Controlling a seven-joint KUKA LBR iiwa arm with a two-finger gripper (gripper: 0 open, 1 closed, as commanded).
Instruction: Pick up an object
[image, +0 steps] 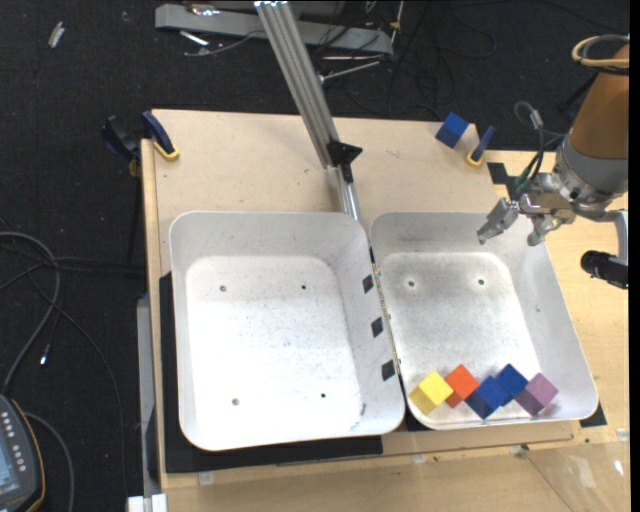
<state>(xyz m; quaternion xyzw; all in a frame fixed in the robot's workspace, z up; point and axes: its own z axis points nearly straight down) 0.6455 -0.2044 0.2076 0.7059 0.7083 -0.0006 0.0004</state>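
Above the far right corner of the right bin (560, 300): gripper (516, 226), jaws spread and holding nothing. Along that bin's near edge: 4 cubes, yellow (432, 392), orange (461, 381), blue (497, 390), purple (538, 393).

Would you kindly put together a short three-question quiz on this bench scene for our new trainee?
1. True or false: the claw is gripping a cube.
2. Multiple choice: where do the yellow cube, orange cube, blue cubes and purple cube sit? A) in the left bin; B) along the near edge of the right bin; C) on the bare bench.
3. What lies on the bench outside the bins, near the far right corner?

Key
1. False: the claw hangs open over the right bin's far right part, with nothing between its fingers.
2. B.
3. A lone blue cube.
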